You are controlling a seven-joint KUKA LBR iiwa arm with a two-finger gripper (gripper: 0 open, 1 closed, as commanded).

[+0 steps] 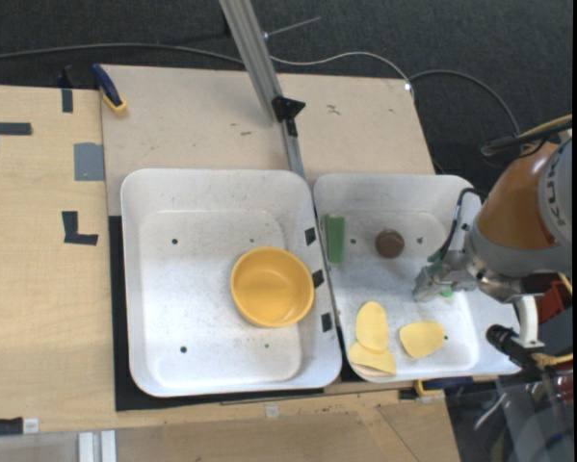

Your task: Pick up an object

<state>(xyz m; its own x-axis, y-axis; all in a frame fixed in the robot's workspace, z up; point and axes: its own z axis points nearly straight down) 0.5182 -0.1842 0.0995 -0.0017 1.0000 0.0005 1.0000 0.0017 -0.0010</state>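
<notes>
One arm: enters from 3 o'clock, wrist low over the right bin (365,189)
Gripper (432,287): near that bin's 3 o'clock wall; finger spread cannot be told
Brown round object (390,244): 10 o'clock of gripper, apart
Yellow pieces (421,339): 6 o'clock of gripper
Green block (334,239): right bin, 9 o'clock wall
Yellow bowl (272,286): left bin (172,210)

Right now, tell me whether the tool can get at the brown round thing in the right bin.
Probably yes. The tool sits low inside the right bin, beside the brown round thing, with bare bin floor between them. The green block lies on its far side, out of the way.
</notes>
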